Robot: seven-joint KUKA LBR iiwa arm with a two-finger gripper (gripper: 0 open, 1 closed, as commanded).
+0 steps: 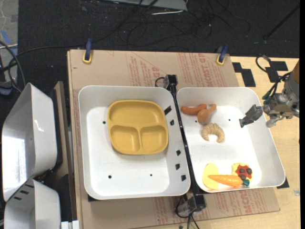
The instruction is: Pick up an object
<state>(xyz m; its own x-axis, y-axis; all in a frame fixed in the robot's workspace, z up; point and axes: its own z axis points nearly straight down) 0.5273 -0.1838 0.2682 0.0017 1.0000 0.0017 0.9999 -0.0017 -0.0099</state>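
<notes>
A grey metal wrist is being shown, blocky and dull, with an orange band sitting above it. Below and to the left of the wrist, a dark, flat, angular finger of the claw is being seen. A paler grey finger is being glimpsed just right of it. Thin dark cables are being looped above the wrist.

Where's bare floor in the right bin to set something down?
Bare floor lies between the croissant and the carrot, and along the right bin wall under the hand. It is crowded at the sausage and the near corner.
</notes>
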